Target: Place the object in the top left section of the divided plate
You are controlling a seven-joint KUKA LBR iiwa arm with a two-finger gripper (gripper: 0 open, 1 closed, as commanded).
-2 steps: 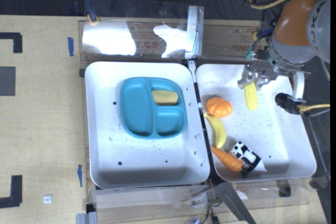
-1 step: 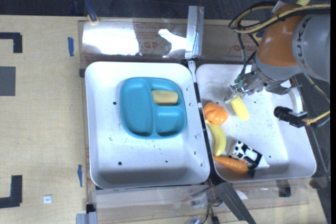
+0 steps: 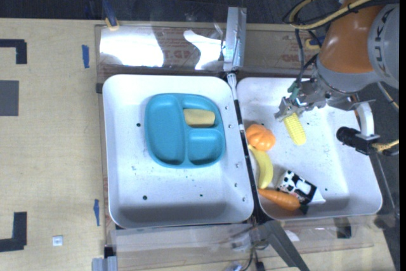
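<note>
Over the right bin point(image 3: 355, 190), the jaws point(image 3: 290, 108) sit at the corn point(image 3: 295, 129); whether they grip it, I cannot tell. A yellow block point(image 3: 199, 117) lies in the plate point(image 3: 166, 136).

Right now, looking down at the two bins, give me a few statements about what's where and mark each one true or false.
1. The blue divided plate sits in the left bin. True.
2. Every section of the plate is bare. False: a yellow piece lies in its upper right section.
3. The corn cob is in the right bin, just below the gripper. True.
4. The banana lies on the plate. False: it lies in the right bin, below the orange fruit.
5. The carrot lies near the right bin's lower edge, beside the black and white toy. True.
</note>
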